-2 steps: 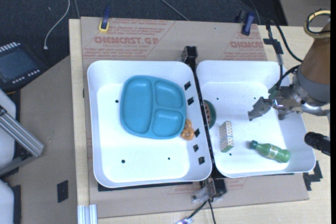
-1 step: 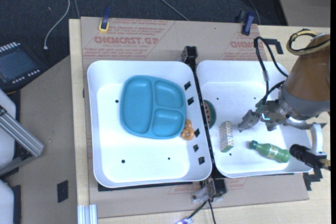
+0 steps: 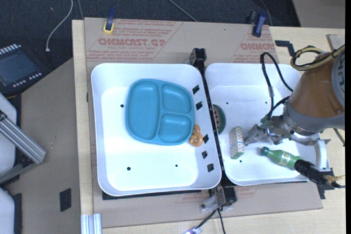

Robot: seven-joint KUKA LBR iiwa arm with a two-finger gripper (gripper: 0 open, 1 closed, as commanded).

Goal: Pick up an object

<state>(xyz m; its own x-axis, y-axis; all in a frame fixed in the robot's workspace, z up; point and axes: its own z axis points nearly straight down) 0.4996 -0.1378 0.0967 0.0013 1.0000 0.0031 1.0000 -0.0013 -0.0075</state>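
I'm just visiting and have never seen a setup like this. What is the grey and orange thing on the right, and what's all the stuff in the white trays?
That is a robot arm, seen by a single camera fixed above the bench and looking down at a slant. At its tip is a two-finger gripper, reaching into the right bin. There it sits beside a small silvery brush-like object; I can't tell whether it grasps it. A green bottle lies on its side nearby, and a dark round object rests by the divider. The left bin holds a blue divided plate with a small orange item at its edge.
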